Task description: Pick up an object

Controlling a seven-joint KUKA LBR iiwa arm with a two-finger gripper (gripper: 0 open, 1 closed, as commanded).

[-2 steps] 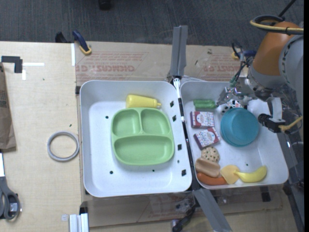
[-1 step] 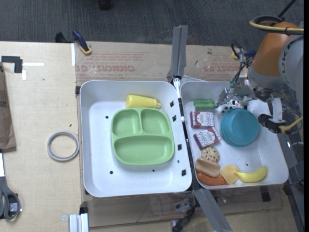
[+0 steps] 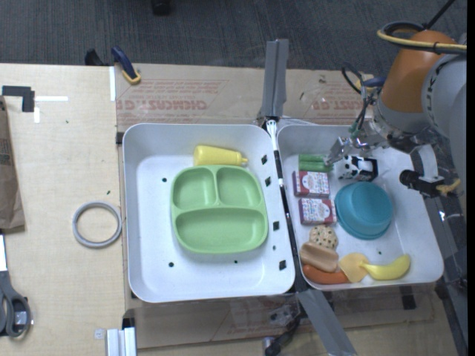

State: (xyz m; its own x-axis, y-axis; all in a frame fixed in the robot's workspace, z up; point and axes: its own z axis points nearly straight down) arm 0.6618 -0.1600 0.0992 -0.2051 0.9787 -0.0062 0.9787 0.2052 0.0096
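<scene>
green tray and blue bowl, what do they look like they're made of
Green tray: probably moulded plastic, matte, with even colour, soft rounded dividers and no glare. Blue bowl: likely plastic too, with a smooth, slightly satin surface and a faint sheen near its rim; the look alone can't rule out silicone.

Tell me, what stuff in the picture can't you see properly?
- Gripper: in the camera view its fingers blur against the black-and-white toy, so whether they touch it is unclear.
- Green item: partly covered by the gripper, too little to name.
- Red boxes: labels too small to read.
- Scissors: cut off by the left edge.
- Hot dog: overlaps the orange item below it, hiding part.
</scene>
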